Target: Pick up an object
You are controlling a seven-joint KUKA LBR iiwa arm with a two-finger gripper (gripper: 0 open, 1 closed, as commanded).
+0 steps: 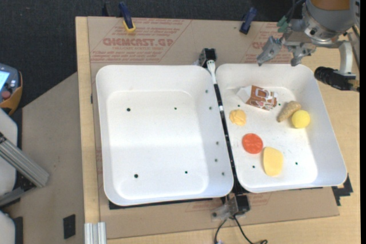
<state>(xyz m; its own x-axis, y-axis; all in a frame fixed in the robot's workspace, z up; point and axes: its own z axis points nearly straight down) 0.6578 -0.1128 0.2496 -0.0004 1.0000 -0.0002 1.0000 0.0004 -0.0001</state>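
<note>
Right bin (329,140) is holding the goodies — yellow piece (273,161) nearest at 6 o'clock, red disc (252,143), ball (300,119), wrapper (262,98) farther. My gripper (283,55) is hovering past the 12 o'clock rim, jaws spread, gripping nothing.

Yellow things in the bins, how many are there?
3, all in the right bin: a yellow ball near its right side, a pale yellow oval piece toward the front, and a small yellow-orange lump by the divider. None looks hidden.
</note>
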